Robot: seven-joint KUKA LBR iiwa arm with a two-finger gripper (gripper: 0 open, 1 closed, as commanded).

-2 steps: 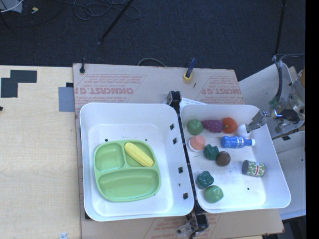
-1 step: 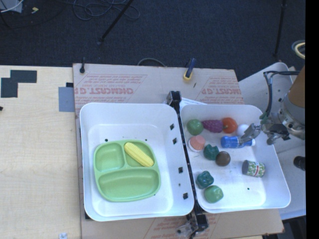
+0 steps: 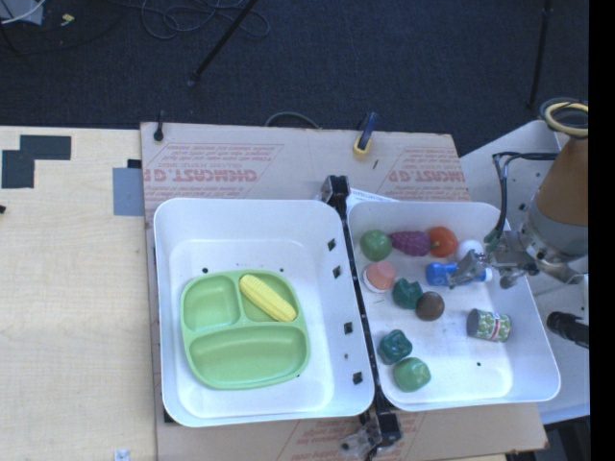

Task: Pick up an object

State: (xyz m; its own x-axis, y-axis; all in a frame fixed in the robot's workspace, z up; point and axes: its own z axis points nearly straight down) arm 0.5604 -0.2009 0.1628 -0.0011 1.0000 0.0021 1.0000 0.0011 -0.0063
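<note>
Blue object [image 3: 440, 274] lies beside end effector [image 3: 468, 270] near the right bin's [image 3: 538, 368] far edge; finger state indeterminate. Approach step; next, descend and close.

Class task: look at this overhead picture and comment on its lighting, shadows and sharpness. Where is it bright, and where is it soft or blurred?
Camera view: the white bins are brightly lit and nearly washed out; the floor behind stays dark; the green tray casts only a faint shadow; the hand and small toys look soft.
</note>
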